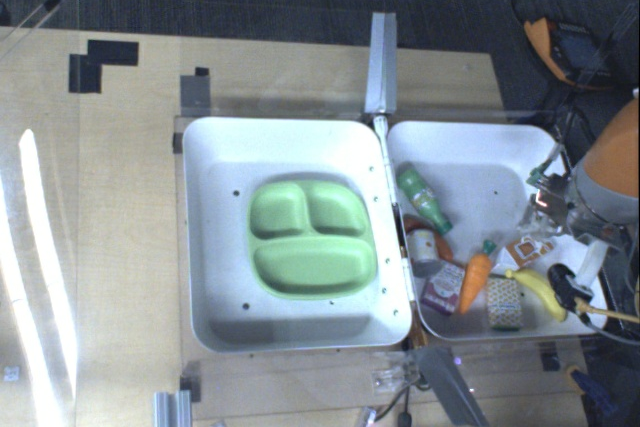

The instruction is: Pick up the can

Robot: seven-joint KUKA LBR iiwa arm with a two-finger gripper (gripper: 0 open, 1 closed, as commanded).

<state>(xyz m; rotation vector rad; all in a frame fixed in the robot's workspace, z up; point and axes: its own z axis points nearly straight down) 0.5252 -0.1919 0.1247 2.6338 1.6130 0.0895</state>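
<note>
The can [422, 247] lies in the right bin [470, 150] against its left wall; it is small, with a red label and a silvery end. It sits just below a green bottle [423, 198] and above a purple packet [443, 286]. The arm, grey with an orange band [612, 155], comes in over the bin's right wall. My gripper [550, 200] hangs near that right wall, well to the right of the can and apart from it.
An orange carrot [474, 281], a banana [538, 291], a yellowish box [504, 302] and a small brown packet [526, 250] crowd the right bin's front. The left bin [210, 215] holds a green divided plate [312, 237]. A metal divider post [382, 65] stands between the bins.
</note>
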